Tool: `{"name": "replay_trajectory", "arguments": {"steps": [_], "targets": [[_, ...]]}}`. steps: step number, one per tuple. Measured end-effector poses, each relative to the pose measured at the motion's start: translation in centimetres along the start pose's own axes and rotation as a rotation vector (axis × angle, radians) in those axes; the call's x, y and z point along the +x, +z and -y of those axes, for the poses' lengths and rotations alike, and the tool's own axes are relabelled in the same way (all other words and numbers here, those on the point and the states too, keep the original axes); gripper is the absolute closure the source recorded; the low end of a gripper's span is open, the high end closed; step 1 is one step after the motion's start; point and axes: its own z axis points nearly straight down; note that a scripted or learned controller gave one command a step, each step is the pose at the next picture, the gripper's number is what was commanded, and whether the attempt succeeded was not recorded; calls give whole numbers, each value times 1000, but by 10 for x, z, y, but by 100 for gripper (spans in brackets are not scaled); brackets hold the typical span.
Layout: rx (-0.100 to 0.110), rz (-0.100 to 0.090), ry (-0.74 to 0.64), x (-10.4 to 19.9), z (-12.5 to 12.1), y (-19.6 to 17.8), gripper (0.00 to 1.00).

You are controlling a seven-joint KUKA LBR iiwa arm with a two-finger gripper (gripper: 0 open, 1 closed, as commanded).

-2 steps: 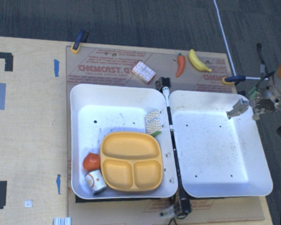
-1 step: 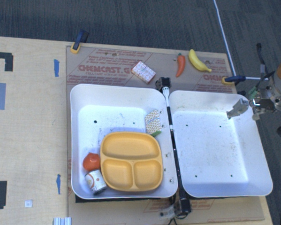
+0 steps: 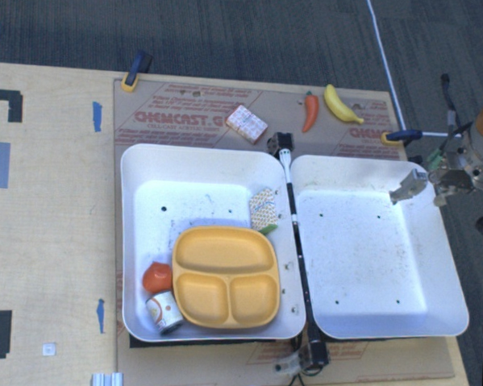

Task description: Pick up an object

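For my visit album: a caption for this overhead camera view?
Robot hand hovering at the right bin's far corner; yellow tray in the left bin.

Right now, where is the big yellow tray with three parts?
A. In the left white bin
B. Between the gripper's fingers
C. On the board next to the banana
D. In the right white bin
A. The yellow tray lies flat in the left bin, beside the orange ball and a small can.
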Motion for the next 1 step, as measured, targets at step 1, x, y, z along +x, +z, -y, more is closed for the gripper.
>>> {"name": "replay_trajectory", "arguments": {"steps": [1], "targets": [[0, 0, 0, 0, 0, 0, 0]]}}
